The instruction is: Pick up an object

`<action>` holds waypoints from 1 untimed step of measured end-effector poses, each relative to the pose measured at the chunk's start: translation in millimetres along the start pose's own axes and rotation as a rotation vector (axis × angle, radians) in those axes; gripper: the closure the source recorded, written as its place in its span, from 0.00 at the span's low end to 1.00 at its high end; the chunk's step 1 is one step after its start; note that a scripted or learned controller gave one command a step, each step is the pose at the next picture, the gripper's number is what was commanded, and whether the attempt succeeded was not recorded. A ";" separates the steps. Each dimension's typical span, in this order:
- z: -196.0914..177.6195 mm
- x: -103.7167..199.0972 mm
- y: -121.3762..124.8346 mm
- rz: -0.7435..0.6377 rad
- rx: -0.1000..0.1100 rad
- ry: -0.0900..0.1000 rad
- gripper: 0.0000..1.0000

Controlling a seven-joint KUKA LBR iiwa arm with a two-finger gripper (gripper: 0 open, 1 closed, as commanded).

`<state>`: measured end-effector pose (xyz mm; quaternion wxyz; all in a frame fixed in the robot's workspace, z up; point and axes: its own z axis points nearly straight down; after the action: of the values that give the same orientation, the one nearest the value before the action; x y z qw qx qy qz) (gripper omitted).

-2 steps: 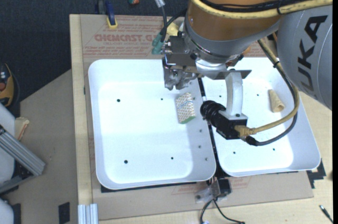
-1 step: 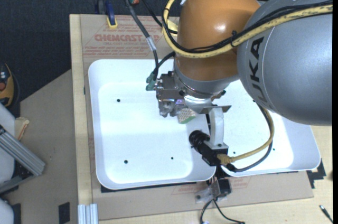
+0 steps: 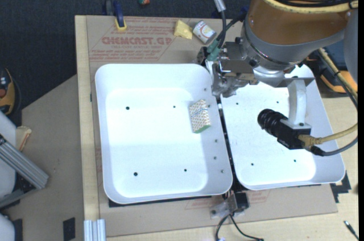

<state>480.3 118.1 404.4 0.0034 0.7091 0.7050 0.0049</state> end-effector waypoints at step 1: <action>-117.3 -19.1 1.0 -0.006 -0.004 0.001 1.00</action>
<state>479.9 98.7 521.6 0.0044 0.7072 0.7070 0.0070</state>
